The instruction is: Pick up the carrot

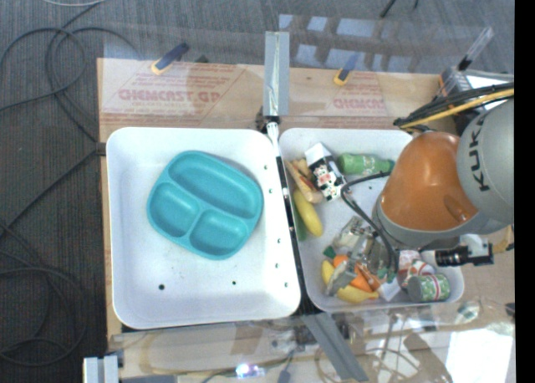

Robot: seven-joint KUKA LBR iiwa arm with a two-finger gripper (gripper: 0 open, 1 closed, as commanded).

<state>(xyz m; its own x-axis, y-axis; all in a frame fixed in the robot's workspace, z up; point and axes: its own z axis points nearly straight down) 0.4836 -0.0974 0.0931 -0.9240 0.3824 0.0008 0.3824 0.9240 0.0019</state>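
Orange carrot lay low in the cluttered right bin, among toy food. Gripper hung just above it, seemingly placed for a grab; its grip state could not be told. Teal divided plate sat in the left bin.

The arm hides part of the right bin.

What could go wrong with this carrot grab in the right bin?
The carrot lies packed among other toys under the gripper, so the fingers may catch a neighbour such as the banana or the can instead. It also sits near the bin's front wall, which may hamper closing.
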